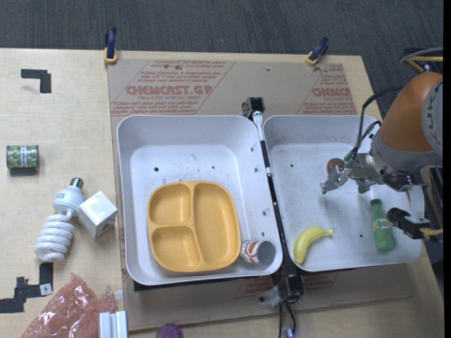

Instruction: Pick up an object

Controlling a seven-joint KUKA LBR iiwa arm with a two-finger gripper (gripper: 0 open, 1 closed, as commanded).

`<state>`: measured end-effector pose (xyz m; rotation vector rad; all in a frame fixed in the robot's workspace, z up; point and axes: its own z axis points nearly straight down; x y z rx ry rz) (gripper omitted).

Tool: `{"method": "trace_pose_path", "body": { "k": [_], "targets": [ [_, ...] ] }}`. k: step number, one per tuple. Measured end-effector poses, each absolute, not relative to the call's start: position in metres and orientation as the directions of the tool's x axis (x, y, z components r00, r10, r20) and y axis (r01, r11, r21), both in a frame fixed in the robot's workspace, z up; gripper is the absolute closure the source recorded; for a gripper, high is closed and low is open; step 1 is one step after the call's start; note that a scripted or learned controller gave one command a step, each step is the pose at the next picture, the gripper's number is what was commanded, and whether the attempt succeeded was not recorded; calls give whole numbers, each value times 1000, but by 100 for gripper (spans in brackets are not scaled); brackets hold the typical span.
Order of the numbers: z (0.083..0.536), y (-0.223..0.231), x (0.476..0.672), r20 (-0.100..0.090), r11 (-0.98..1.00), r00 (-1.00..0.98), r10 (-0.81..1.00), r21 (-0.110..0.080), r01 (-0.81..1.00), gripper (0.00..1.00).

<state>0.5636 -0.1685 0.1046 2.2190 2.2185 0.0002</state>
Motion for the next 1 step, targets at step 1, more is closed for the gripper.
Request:
{"method": "trace_pose_path", "body": {
  "k": [1],
  "targets": [
    [92, -121, 525, 0, 0, 0, 1000, -1, 1000, 0]
  ]
}}
